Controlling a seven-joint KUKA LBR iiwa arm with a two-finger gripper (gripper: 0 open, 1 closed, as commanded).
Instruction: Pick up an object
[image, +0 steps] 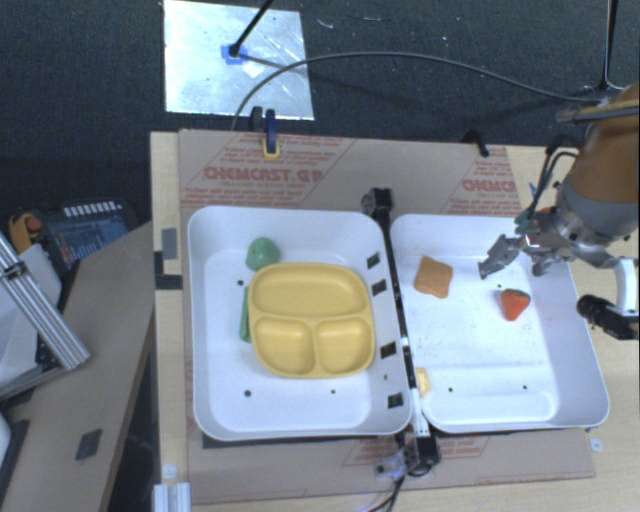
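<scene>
- Gripper: above the right bin, near its upper right corner; whether clenched or released cannot be told.
- Red-orange object: on the right bin's floor, just below the gripper and apart from it.
- Orange block: same bin, to the gripper's left.
- Left bin: holds a yellow divided tray lying partly over a green object.

We read "CHEMCAST GP" in red print on the brown protective sheet lying under the bins, once behind the left bin. The same red lettering repeats near the right rear corner, tilted and partly cut off, and along the front edge, too faint to read.
</scene>
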